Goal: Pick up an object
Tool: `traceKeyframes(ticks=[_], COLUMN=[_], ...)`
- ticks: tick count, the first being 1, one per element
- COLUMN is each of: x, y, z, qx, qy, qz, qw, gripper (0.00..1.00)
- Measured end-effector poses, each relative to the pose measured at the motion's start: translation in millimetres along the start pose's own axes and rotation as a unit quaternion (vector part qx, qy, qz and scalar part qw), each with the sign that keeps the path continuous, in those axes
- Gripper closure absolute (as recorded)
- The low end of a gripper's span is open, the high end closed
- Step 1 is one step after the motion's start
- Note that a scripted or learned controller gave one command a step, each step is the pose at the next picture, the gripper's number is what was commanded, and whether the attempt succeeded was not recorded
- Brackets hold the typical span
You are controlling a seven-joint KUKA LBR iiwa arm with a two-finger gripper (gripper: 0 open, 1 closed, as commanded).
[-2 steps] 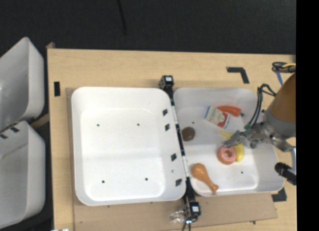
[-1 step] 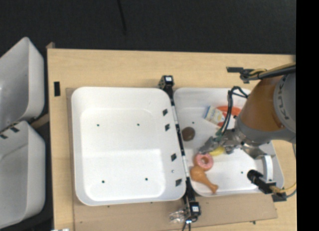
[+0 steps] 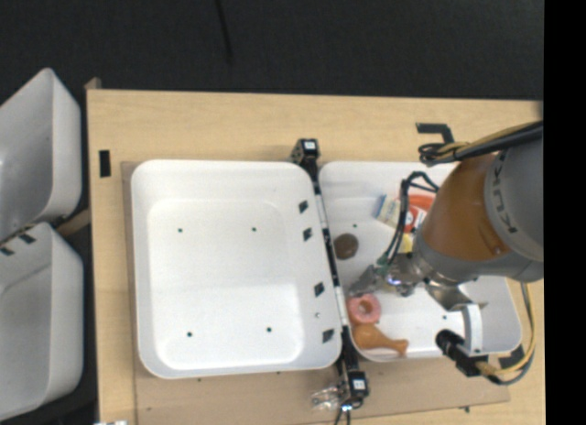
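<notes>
Arm (image 3: 476,222): grey with an orange band, reaching over the right bin (image 3: 352,190); its bulk hides much of that bin.
Gripper (image 3: 383,278): low in the bin, dark and blurred; whether the jaws are apart or together, I cannot tell.
Pink ring (image 3: 364,309): just below the jaws, near the bin's left wall.
Tan piece (image 3: 380,345): below the ring.
Brown disc (image 3: 345,246): up-left of the jaws.
Orange packet (image 3: 419,208): above, partly covered by the arm.
Left bin (image 3: 220,267): well left.

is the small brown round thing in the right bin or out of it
In. The brown round thing lies on the floor of the right bin, beside the divider, apart from the pink ring nearer the camera.
</notes>
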State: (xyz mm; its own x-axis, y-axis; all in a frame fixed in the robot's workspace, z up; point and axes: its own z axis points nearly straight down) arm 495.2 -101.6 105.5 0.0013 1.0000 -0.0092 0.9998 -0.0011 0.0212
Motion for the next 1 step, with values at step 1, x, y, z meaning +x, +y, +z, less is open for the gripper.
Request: traceKeyframes(ticks=[1], x=[4.0], y=[-3.1], z=[-53.6], qx=[0.009], qy=[0.004], qz=[-0.002], qw=[0.9999], gripper=[0.0])
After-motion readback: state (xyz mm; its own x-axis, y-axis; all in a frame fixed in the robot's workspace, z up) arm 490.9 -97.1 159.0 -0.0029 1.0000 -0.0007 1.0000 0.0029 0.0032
